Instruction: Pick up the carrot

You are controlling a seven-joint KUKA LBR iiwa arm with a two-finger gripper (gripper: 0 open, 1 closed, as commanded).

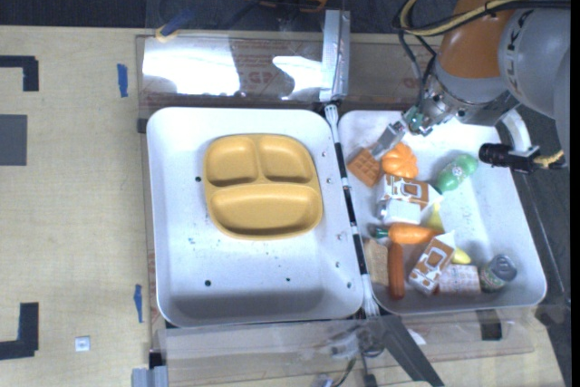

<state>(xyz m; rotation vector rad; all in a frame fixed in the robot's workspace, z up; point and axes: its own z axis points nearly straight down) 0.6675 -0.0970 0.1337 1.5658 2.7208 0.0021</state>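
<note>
Over the right-hand shallow white plastic bin [530,240], the grey arm's two-finger gripper [396,135] hangs near the bin's back left corner, slanting down and to the left from the orange-banded wrist. Nothing lies between its tips, and whether they are spread or pressed together cannot be made out at this size.

The carrot [410,234], a smooth orange plastic toy with a small green stub at its left end, lies on its side in the middle of the clutter, well apart from the gripper and nearer the front. It rests crosswise, touching a white-and-brown printed carton [404,198] behind it, and its tip meets a second small printed box [433,262] to the right. A reddish-brown sausage-shaped piece [396,271] stands just in front of it, end-on.

Packed this tightly, the carrot probably offers only its top and middle for a clean pinch, so I judge the approach has not yet started. A rounded orange toy [400,162] and a waffle-patterned orange square [364,167] sit right beneath the gripper; their colour makes them easy decoys. A green rounded toy [456,173] lies further right.

The left white bin [172,267] carries a yellow three-compartment tray [263,184] flat in its centre, away from the work.
</note>
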